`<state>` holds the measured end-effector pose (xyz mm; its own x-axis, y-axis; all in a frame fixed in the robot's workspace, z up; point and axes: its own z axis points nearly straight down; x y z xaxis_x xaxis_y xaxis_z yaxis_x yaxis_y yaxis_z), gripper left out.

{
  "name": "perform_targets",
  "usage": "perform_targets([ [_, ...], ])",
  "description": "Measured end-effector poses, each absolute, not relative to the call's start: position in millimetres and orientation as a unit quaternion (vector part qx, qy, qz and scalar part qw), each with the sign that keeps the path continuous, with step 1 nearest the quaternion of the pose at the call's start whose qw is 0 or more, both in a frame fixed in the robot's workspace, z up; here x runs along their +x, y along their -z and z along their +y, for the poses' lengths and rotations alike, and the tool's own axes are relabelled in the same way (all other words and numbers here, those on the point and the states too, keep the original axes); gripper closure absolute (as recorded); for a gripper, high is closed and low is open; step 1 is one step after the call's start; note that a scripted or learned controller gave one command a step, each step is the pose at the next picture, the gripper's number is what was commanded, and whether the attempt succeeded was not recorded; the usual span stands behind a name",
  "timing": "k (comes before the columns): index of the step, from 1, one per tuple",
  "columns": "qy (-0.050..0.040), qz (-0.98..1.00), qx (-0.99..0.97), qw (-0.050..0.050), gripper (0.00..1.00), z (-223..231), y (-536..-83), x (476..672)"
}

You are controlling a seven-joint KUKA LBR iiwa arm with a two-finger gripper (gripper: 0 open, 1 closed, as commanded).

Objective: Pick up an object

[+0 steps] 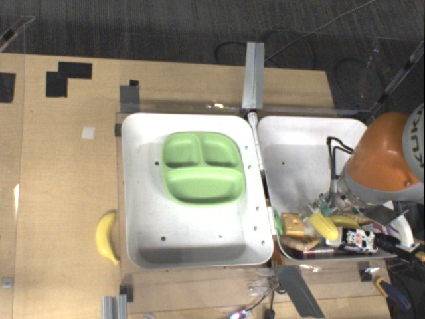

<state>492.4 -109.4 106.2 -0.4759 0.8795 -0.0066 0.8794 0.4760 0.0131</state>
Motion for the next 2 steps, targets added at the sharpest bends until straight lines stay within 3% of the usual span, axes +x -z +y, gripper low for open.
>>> perform_targets([
  [1,-0.0056,0.859,0.512,0.009,1.00,-108.8,-116.6,495.0],
  [2,-0.0017,0.858,0.513,0.003,1.00,-83.8,-224.8,612.3],
])
